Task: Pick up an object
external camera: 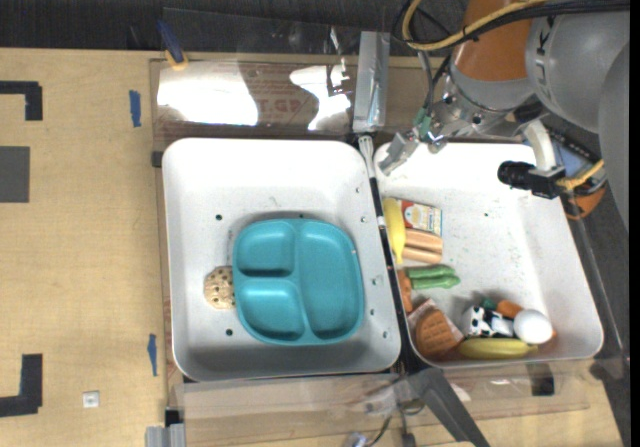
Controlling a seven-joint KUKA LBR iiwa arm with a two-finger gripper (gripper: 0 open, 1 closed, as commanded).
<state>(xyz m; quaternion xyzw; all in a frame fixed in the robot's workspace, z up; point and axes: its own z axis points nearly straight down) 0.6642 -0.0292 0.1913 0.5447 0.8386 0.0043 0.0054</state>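
Hovering over the far-left corner of the right bin (560, 265), the gripper (405, 147) carries nothing; its finger state cannot be told. Toy foods (440, 280) lie along the bin's left and near sides.

Before you, a tan bench (80, 235) carries two white bins: left bin (200, 175) mid-bench, right bin (560, 265) touching it toward the right edge.
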